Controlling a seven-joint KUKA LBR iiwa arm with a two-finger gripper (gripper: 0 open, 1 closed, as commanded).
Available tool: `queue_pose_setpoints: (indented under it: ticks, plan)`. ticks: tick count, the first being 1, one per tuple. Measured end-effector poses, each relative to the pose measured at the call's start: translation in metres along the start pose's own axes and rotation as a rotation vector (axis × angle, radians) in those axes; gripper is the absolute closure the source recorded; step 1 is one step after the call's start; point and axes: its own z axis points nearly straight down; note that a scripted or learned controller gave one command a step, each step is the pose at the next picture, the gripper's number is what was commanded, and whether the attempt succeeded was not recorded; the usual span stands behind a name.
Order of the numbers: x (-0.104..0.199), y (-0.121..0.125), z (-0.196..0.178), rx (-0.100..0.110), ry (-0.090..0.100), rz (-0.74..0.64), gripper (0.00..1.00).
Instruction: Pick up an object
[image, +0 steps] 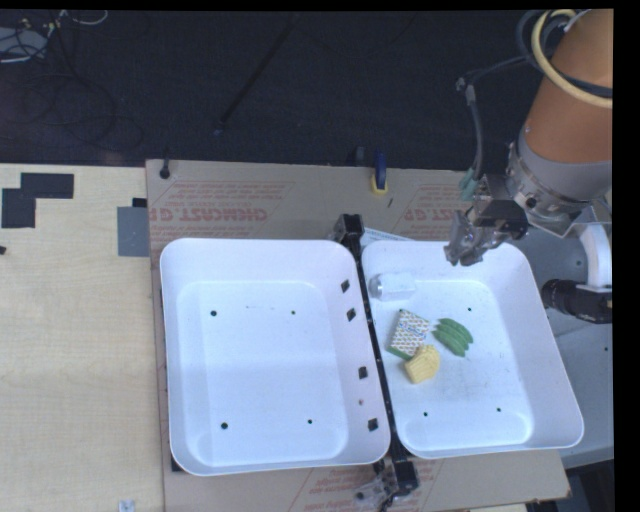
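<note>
Right bin (530, 420): tool (468, 246) blurred above far rim.

Even overhead light, bright glare on the white bins (260, 262), slightly soft focus.

Two white bins (190, 300), with four small objects: clear cup (390, 286), patterned block (409, 333), green piece (454, 335), yellow piece (422, 364).

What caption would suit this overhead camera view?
Gripper above right bin's far edge; green, yellow and patterned objects inside.
</note>
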Motion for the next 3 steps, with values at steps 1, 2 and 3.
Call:
queue_pose_setpoints:
  ticks: [1, 2, 3]
  plan:
    - [0.076, -0.025, -0.056, -0.003, 0.005, -0.018, 1.0]
    - [0.119, -0.015, -0.002, 0.007, 0.003, -0.013, 1.0]
    - [0.156, -0.016, -0.116, -0.01, 0.006, -0.014, 1.0]
